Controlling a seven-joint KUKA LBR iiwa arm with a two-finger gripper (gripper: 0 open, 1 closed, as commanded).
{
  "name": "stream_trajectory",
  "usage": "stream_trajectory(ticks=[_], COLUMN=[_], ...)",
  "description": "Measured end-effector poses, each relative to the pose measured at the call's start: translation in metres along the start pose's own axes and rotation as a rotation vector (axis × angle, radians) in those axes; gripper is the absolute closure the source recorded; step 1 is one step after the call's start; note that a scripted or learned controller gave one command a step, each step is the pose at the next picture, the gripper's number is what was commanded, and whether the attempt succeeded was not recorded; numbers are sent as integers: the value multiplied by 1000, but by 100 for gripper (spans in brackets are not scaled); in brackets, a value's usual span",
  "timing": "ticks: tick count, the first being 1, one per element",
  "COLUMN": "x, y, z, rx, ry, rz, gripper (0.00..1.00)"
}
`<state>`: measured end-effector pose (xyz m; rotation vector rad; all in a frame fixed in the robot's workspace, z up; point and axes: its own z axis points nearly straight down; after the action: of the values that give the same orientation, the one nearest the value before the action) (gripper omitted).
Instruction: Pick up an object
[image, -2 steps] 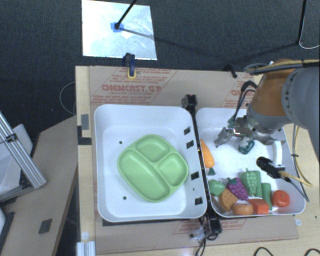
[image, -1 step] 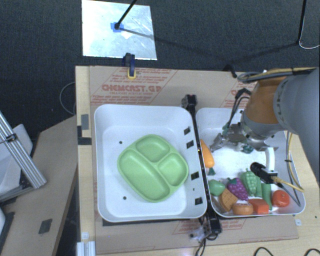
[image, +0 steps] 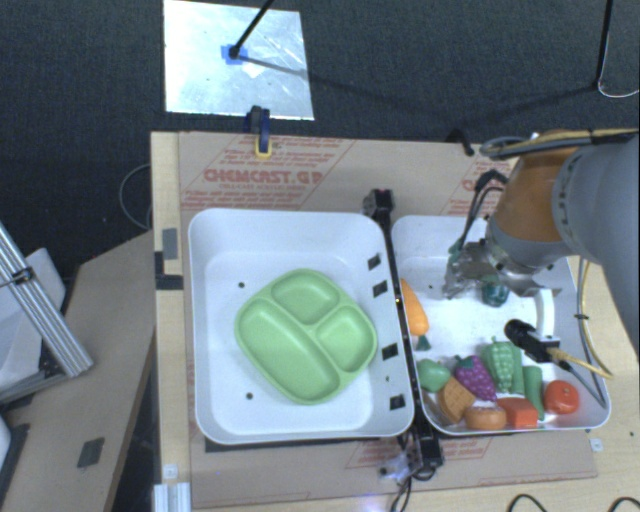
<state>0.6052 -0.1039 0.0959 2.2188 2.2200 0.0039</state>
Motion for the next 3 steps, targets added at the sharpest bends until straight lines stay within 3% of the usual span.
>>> stream_trajectory(ticks=[2,3], x=[2,2], y=[-3,-1], z=[-99,-131], rx=[-2,-1], ry=[0,0], rz=[-4,-4], gripper=[100,100])
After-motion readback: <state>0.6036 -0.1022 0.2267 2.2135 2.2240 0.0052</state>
